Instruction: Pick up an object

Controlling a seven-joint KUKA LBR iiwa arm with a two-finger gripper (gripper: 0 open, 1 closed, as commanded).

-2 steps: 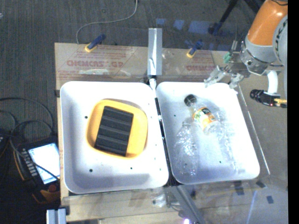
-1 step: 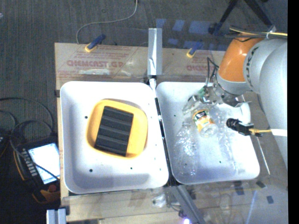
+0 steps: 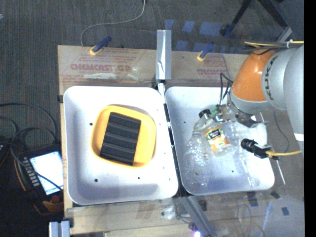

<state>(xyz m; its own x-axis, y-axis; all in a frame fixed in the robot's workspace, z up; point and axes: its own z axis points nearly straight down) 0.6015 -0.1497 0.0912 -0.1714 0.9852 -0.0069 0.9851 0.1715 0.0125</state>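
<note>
At frame right the gripper (image 3: 223,113) sits low over a clear plastic bottle (image 3: 213,138) in the right bin (image 3: 261,181); its grip is impossible to judge.

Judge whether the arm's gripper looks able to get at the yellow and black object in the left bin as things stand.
Probably yes. The yellow and black object lies alone and uncovered in the left bin. The gripper sits over the right bin, so it must cross the divider.

White bins (image 3: 79,181), yellow dish (image 3: 101,122) with black ribbed block (image 3: 121,138), orange-banded grey arm (image 3: 276,78).
</note>
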